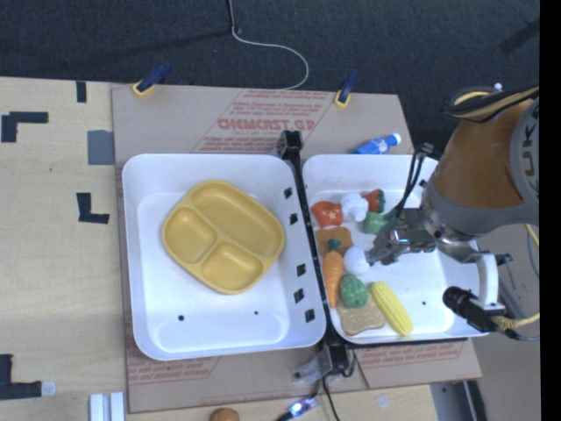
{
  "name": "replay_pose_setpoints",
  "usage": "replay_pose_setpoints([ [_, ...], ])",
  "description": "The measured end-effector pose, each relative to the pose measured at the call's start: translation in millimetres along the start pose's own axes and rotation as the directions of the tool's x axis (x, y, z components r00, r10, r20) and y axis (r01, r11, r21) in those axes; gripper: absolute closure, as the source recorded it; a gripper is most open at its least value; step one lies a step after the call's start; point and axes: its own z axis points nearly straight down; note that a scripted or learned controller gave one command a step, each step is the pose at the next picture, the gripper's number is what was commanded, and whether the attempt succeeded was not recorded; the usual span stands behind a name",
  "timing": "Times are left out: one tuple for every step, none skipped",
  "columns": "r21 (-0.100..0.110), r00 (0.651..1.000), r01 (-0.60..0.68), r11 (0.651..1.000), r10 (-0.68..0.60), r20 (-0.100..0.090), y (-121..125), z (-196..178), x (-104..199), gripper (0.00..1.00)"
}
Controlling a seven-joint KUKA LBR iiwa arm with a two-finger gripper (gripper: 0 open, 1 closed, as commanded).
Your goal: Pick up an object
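The right bin (421, 318) holds several toy foods along its left side: a red tomato (326, 212), an orange carrot (333, 274), a green vegetable (354, 291), a yellow corn cob (392, 308), a tan bread slice (360, 319) and white pieces (353, 205). My gripper (383, 249) hangs over the middle of this bin, just right of a white piece (355, 258) and below a green and red item (375, 213). Nothing shows between the dark fingers.
The left bin (149, 323) holds a yellow divided plate (223, 235). A blue and white bottle (379, 144) lies on the cardboard behind the right bin. Black clips join the bins along their shared wall (302, 235). A cable runs across the dark cloth at the back.
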Motion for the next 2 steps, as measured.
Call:
replay_pose_setpoints([
  [0.001,1.0,-0.003,1.0,0.003,0.001,3.2,9.5,-10.0,1.0],
  [-0.001,1.0,-0.002,1.0,0.002,0.0,-6.4,-7.9,-6.1,1.0],
])
